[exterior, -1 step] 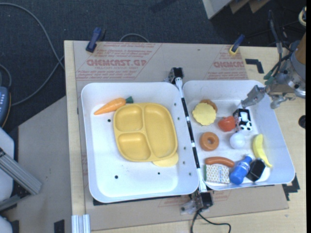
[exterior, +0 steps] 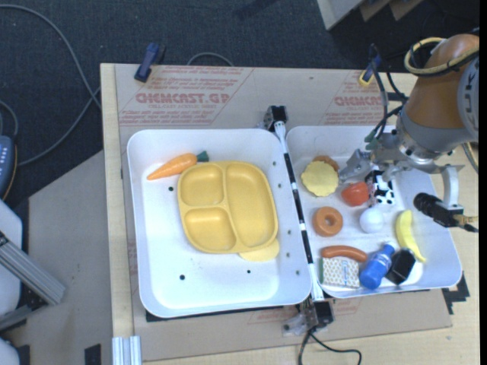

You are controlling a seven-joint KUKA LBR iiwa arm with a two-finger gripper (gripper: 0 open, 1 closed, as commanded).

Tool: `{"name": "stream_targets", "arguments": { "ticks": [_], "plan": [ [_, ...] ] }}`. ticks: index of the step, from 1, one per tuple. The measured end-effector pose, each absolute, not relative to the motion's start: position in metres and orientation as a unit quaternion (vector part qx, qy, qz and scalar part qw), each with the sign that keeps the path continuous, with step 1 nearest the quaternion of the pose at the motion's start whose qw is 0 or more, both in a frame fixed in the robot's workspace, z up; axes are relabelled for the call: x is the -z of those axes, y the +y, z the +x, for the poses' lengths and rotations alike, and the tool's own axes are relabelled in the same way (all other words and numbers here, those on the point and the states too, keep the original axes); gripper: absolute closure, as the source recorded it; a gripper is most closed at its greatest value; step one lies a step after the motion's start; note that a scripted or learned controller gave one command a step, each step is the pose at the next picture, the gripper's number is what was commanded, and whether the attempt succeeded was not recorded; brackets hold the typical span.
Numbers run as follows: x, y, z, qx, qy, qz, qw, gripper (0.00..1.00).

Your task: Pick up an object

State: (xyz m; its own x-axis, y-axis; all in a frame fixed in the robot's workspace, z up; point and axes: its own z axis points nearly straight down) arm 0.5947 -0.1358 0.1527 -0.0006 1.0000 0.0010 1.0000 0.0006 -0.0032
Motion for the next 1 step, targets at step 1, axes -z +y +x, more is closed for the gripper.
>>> {"name": "stream_targets", "arguments": {
  "ticks": [1],
  "plan": [
    [-0.0841, -0.1098, 0.5877, -0.0004, -0.707, -0.707, 0.001, 0.00]
  ]
}}
